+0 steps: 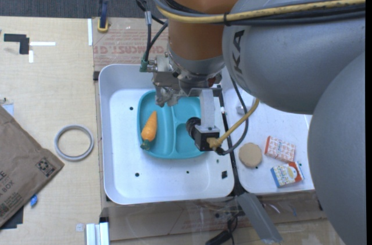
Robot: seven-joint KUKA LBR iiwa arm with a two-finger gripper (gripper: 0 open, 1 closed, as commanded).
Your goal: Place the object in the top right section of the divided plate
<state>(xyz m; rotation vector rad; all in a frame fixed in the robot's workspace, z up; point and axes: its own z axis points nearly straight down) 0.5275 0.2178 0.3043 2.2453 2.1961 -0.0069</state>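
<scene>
1. A toy carrot (149, 126) lies in the left section of the blue divided plate (174, 148), in the left white bin (116, 180).
2. The gripper (169, 100) hangs just beyond the carrot's far end, not touching it.
3. Whether its jaws are apart, I cannot tell.

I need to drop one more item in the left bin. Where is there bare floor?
Bare floor in the left bin: the strip between the teal divided plate and the near rim, and the narrow strip left of the plate. The far side is crowded by the gripper and arm. The carrot fills the plate's left section.
</scene>
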